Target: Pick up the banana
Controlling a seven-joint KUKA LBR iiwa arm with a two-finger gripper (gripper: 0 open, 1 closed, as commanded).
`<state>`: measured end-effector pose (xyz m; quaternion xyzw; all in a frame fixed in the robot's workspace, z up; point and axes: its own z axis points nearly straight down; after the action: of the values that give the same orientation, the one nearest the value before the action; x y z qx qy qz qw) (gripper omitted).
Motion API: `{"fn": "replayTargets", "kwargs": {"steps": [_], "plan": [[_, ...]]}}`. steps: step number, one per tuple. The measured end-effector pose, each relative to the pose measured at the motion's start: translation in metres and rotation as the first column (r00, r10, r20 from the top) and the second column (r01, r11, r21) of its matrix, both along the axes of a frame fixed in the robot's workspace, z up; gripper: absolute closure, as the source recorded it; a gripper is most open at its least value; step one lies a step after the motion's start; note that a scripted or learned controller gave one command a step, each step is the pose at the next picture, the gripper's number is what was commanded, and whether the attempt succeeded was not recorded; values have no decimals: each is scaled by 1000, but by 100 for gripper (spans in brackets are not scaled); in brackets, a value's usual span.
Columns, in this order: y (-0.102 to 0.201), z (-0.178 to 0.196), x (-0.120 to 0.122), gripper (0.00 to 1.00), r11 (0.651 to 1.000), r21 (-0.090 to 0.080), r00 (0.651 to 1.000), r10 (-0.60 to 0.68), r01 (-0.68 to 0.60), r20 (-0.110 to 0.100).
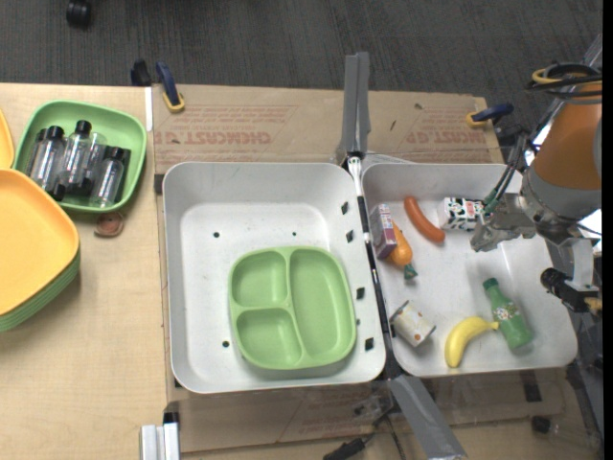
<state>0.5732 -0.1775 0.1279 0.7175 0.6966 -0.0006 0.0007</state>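
Presently banana point(464, 339) lay in right bin point(436, 367) front, tip touching green bottle point(506, 315). End effector point(490, 230) hovered well apart; aperture indeterminate. Likely light, smooth, curved; grip mid-body across width.

The cardboard-topped bench point(249, 127) bears two white bins side by side: the left bin point(192, 257) at centre, the right bin point(551, 357) at 3 o'clock. At 9 o'clock lie stacked yellow plates point(34, 247), with a green tray of vials point(131, 137) at 10 o'clock
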Motion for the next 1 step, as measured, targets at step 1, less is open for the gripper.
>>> {"fn": "replayTargets", "kwargs": {"steps": [1], "plan": [[-19, 112, -32, 100, 934, -1, 934, -357, 357, -2]]}}
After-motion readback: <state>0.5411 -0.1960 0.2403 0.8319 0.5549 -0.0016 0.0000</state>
